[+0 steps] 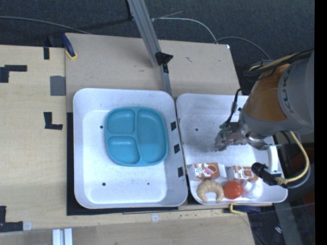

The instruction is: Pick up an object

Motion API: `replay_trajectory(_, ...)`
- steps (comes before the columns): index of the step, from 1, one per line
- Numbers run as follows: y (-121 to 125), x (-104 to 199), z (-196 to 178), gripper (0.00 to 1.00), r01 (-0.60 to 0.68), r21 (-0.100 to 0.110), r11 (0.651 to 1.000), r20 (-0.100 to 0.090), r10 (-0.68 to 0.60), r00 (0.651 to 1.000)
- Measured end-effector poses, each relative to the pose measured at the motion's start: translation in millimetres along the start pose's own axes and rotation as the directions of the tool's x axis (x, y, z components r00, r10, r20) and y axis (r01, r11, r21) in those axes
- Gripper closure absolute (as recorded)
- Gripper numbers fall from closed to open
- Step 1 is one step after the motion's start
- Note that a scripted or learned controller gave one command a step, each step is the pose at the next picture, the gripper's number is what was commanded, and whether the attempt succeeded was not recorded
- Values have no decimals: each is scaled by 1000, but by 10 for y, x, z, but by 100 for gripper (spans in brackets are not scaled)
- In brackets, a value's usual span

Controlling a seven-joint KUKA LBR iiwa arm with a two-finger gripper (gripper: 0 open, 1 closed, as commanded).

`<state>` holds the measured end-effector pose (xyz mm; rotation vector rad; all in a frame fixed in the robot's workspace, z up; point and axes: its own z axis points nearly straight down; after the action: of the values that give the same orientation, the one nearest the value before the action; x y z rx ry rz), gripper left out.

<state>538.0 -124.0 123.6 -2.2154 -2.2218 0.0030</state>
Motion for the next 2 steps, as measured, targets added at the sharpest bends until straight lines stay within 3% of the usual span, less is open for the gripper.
replay_trajectory(1, 34, -6, -629, 100, -1, -9, 1000, 3, 1, 1000)
replay_trajectory(2, 39, -3, -865, 100, -1, -6, 1000, 2, 1, 1000)
